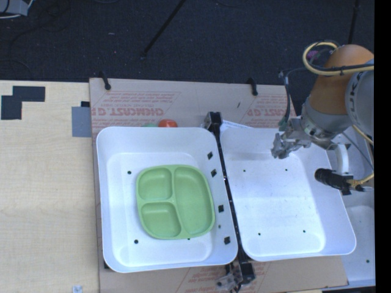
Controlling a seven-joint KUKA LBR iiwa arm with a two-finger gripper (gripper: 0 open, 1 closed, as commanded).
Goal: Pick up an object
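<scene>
Progress looks close to nil. From the overhead camera, the gripper [282,146] hangs over the far edge of the right bin [293,224], and whether it is clenched or released I cannot tell; nothing is visibly in it. The 1 clear candidate, a green divided plate [175,201], lies flat in the left bin [116,224], well apart from the gripper. Reaching, grasping and lifting all remain.

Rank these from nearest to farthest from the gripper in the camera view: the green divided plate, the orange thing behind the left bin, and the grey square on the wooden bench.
Starting from the gripper:
1. Orange thing, behind the left bin's back rim.
2. Green divided plate, inside the left bin; close to the first.
3. Grey square, far left on the bench.
</scene>
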